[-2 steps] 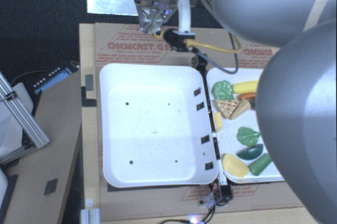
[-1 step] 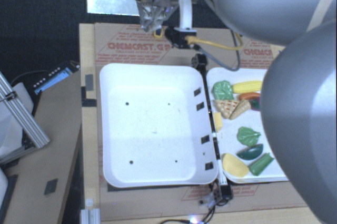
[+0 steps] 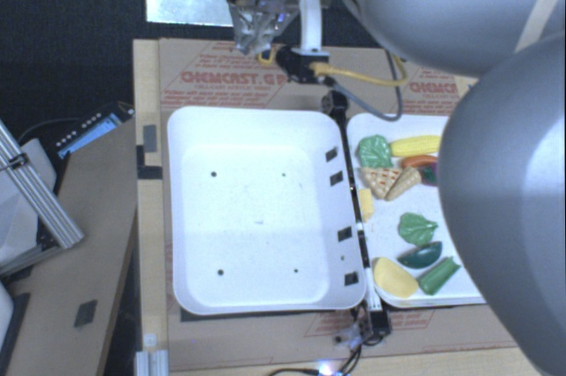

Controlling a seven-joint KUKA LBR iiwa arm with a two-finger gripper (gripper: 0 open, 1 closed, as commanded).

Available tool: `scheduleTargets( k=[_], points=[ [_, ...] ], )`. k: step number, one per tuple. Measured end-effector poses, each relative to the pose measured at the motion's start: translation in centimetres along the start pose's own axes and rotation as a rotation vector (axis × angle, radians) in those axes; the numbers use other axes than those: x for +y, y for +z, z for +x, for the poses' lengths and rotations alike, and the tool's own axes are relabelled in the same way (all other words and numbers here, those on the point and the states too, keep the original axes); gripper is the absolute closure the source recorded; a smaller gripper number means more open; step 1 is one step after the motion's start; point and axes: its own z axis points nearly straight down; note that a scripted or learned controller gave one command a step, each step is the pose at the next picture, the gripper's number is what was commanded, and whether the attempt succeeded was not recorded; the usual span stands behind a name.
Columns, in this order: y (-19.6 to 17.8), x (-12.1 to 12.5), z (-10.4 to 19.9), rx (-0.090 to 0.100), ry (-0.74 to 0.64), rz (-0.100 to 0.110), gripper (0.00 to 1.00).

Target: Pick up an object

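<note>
Several toy foods lie in the right bin (image 3: 460, 299): a green lettuce leaf (image 3: 374, 151), a yellow corn cob (image 3: 416, 146), a tan waffle wedge (image 3: 382, 181), a light green leaf (image 3: 416, 228), a dark green pepper (image 3: 419, 256) and a yellow lemon-like piece (image 3: 394, 277). My gripper (image 3: 255, 36) hangs high at the top of the view, beyond the far edge of the left bin (image 3: 181, 188) and well away from the toys. The big grey arm hides the right part of the right bin.
A yellow cable (image 3: 363, 75) runs from the wrist across the cardboard sheet (image 3: 221, 78) behind the bins. A black clip strip (image 3: 347, 188) joins the two bins. An aluminium rail (image 3: 40, 197) stands at the left of the bench.
</note>
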Motion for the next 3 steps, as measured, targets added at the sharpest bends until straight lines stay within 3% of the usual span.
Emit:
scheduleTargets(
  k=[1,2,3],
  points=[
    [5.1,0.0,-5.2,-0.003,0.010,0.004,1.00],
    [3.2,0.0,0.1,0.002,-0.001,-0.003,1.00],
    [5.3,0.0,-4.0,-0.002,0.008,0.002,1.00]
  ],
)
